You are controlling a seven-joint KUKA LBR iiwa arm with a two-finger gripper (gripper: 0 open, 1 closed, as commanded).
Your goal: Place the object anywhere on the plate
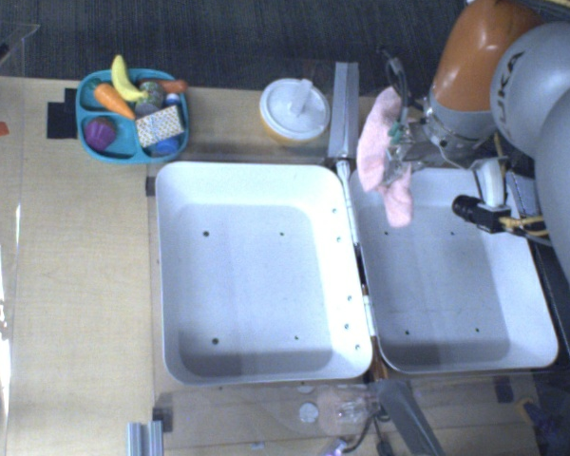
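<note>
- The cloth (382,155) is pink, limp and draped; I judge it light and soft, prone to sag, fold and snag, not to break.
- It hangs at the gripper (396,150), above the far left corner of the right bin (475,340), just beside the divider.
- I cannot tell whether the fingers are open or closed; cloth hides them.
- Best hold, I think, is a bunched pinch near its top, so less trails.
- The plate (131,115) sits on the tabletop (66,283), past the left bin (256,350), already crowded with toy food.
- A lidded cup (294,109) stands between.
</note>
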